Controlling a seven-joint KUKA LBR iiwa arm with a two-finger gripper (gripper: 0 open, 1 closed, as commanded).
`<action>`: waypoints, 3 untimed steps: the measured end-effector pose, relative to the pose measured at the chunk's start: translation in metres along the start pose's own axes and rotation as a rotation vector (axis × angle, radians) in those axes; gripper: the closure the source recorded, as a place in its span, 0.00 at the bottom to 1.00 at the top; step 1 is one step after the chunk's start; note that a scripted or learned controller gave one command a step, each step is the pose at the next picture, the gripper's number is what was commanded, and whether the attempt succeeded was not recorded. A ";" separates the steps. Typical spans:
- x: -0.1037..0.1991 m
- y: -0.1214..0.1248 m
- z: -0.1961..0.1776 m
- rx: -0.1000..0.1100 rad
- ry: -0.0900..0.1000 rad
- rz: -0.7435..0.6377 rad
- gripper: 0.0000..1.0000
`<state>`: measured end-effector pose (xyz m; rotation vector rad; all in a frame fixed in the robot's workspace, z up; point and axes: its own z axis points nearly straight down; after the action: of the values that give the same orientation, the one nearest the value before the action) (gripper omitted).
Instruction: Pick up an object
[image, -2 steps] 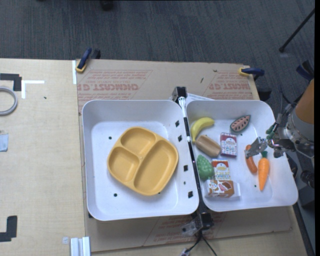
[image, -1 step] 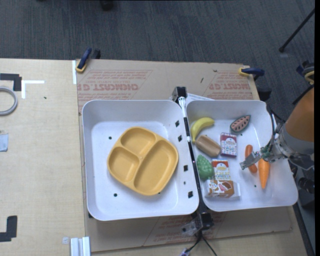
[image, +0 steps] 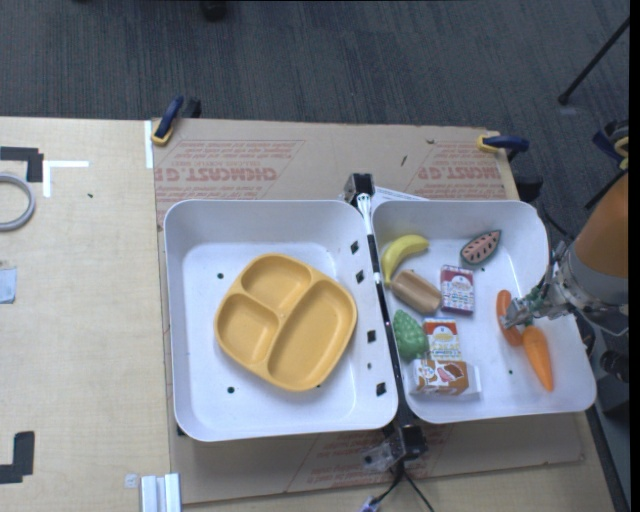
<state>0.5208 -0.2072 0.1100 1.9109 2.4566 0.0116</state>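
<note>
At the right bin's right edge: two-finger metal gripper (image: 522, 312), grip impossible to tell (fingers blurred)
Beside it: orange plastic carrot (image: 538, 357)
Left bin: yellow divided plastic plate (image: 285, 320)

Pincer (image: 522, 312) sits low in right bin (image: 520, 398), beside carrot (image: 538, 358).

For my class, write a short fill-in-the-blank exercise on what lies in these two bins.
1. The yellow divided plate lies in the ____ bin.
2. The banana lies in the ____ bin.
3. The plate has ____ compartments.
4. The gripper is beside an orange ____.

Missing words: left; right; three; carrot
</note>
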 end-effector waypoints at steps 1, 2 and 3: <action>0.048 0.004 -0.164 0.024 0.014 0.155 1.00; 0.076 0.006 -0.320 0.023 0.015 0.059 1.00; 0.074 -0.013 -0.434 0.024 0.012 0.283 1.00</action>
<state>0.4785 -0.1337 0.5426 2.2565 2.1807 0.0002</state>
